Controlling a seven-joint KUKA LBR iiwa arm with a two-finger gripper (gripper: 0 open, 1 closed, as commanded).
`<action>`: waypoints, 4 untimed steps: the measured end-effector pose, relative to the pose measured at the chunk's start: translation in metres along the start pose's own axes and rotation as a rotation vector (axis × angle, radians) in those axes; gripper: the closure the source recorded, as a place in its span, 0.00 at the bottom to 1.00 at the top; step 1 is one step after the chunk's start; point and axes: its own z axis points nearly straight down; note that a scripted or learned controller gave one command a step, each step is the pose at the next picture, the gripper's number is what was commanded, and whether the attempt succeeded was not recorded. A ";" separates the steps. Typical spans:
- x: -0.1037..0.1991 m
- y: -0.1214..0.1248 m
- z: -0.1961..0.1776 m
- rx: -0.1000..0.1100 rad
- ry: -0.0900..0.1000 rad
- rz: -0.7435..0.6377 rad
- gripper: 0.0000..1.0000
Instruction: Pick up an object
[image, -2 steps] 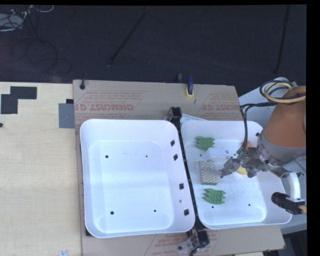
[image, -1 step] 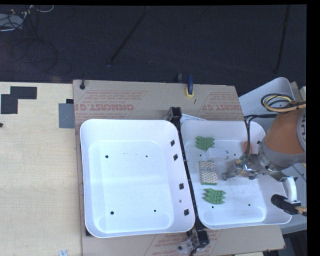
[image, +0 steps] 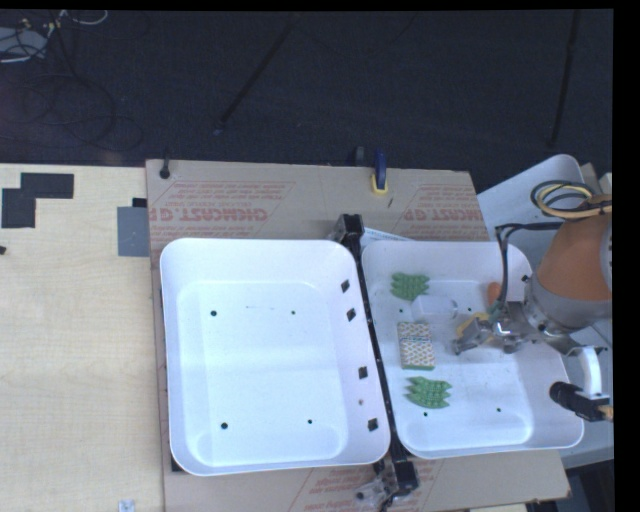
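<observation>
Pincer (image: 470, 338) low in right bin (image: 520, 425); whether open or closed, cannot tell; patterned block (image: 416, 345) just beside.

You can make out red print on the brown cardboard sheet (image: 300, 200) under the bins, at twelve o'clock from the left bin (image: 262, 355). It sits upside down to you and looks like "OKOMOST", repeated partly toward one o'clock. More red print at six o'clock is too small to read.
</observation>
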 end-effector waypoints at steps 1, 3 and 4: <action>-0.001 -0.001 -0.010 0.001 0.002 0.006 1.00; 0.042 0.089 -0.186 0.003 0.002 0.000 1.00; 0.027 0.071 -0.160 0.004 0.001 0.002 1.00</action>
